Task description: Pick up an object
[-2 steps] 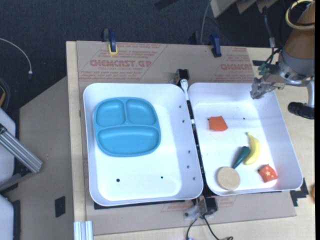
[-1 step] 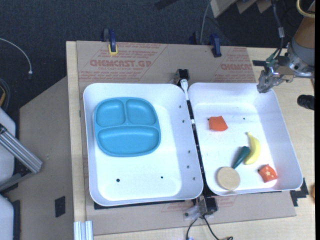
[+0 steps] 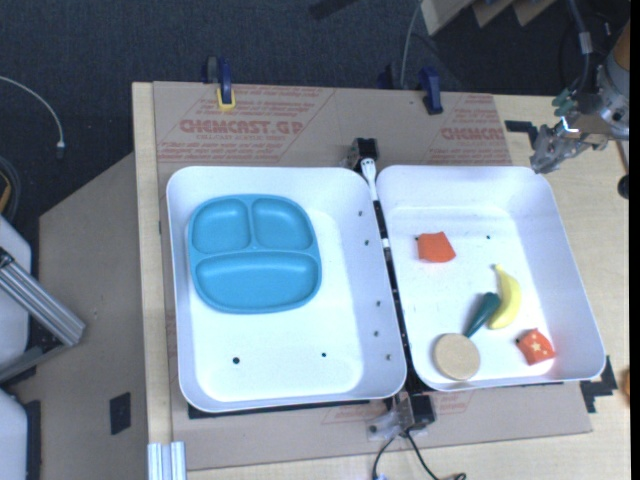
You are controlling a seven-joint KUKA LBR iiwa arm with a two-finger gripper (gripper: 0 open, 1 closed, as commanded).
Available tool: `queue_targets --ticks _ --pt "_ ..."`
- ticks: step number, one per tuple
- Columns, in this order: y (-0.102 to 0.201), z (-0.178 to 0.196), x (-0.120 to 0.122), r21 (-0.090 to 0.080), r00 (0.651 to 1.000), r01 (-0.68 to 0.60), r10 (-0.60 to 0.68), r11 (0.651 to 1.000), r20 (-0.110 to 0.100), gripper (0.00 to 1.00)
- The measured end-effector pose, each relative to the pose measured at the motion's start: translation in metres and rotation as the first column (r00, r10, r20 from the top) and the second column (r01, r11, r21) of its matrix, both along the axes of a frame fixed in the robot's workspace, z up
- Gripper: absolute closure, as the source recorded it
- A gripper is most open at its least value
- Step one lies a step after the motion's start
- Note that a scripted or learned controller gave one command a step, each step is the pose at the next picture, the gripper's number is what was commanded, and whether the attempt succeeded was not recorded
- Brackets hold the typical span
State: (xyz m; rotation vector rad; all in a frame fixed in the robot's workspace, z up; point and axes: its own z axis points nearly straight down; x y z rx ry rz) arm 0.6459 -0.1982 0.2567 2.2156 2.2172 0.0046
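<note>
The jaws (image 3: pixel 553 151), whose state cannot be told, are held above the right bin's (image 3: pixel 560 218) far corner, the banana (image 3: pixel 508 297) and orange block (image 3: pixel 435 247) lying well below them, ungrasped.

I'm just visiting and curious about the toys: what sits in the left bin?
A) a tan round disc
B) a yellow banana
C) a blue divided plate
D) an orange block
C: the blue divided plate lies in the left bin, while the banana, orange block and tan disc all lie in the right bin.
</note>
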Motion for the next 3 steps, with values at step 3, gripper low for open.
queue_targets --ticks 3 --pt "0.158 -0.002 -0.036 0.005 1.0 -0.004 0.005 1.0 -0.009 1.0"
